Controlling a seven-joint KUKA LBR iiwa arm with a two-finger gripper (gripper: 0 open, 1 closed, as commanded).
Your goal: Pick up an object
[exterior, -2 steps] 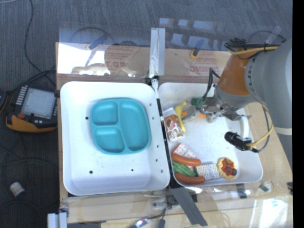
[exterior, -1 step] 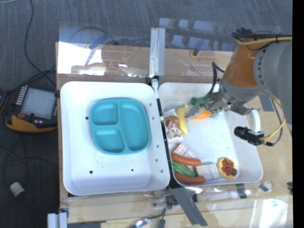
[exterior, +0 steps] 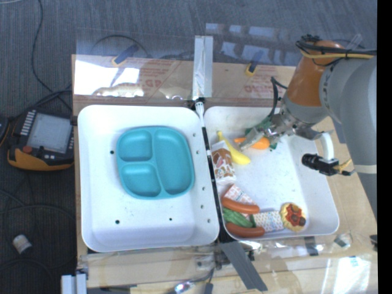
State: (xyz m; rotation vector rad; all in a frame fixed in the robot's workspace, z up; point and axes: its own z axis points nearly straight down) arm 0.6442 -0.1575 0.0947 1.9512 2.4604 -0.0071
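Carrot (exterior: pixel 260 144) lies in the right bin (exterior: pixel 318 195), touching the gripper (exterior: pixel 270 135); whether that tool grips it you cannot tell. You are at the grasp step; next, confirm closure, then lift straight.

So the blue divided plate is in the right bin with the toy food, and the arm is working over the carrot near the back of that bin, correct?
Not quite. The camera view shows the blue divided plate in the left bin, by itself. The toy food lies in the right bin, and the gripper is indeed at the carrot near the back of that bin.
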